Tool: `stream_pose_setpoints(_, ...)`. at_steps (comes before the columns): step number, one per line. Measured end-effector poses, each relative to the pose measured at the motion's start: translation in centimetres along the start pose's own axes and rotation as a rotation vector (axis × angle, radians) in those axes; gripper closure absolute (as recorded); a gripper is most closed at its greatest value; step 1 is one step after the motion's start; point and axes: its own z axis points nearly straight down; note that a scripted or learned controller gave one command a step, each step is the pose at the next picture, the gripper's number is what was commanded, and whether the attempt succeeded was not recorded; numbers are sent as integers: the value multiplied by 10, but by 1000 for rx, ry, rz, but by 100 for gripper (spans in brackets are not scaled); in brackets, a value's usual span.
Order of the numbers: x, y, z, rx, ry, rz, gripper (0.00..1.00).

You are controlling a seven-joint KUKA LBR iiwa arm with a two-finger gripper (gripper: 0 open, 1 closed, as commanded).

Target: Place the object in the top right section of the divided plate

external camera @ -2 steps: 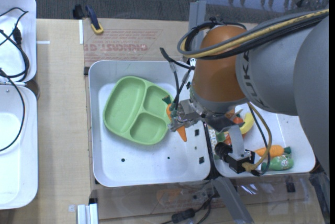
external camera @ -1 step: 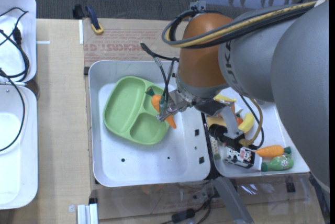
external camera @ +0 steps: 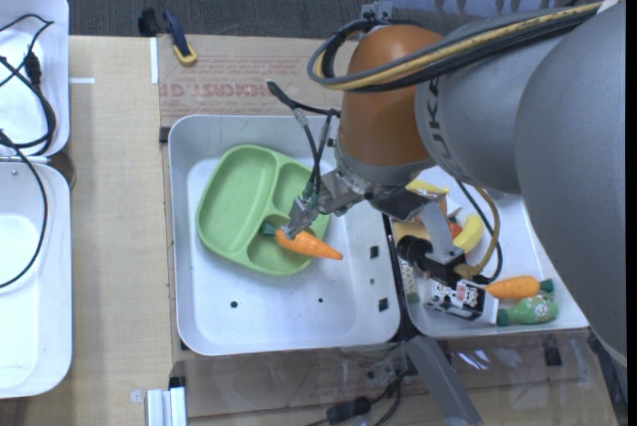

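One toy carrot (external camera: 311, 245) lies crosswise just under the hand (external camera: 304, 213), leafy end on the divided plate (external camera: 231, 205), finger state impossible to tell.

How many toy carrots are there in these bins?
2. One carrot lies on the near edge of the green divided plate in the left bin, by the gripper. A second carrot lies in the right bin. The arm may hide others.

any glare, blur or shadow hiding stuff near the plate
Camera view: even lighting, no strong glare on the white bin; the arm looms large and slightly soft, hiding part of the green plate; the carrot stays sharp, with faint shadow beneath it.
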Motion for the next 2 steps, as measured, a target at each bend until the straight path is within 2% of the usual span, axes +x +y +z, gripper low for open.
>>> stream_pose_setpoints(1,24,-18,66,0,0,149,0)
stream_pose_setpoints(2,-43,36,52,-1,0,283,0)
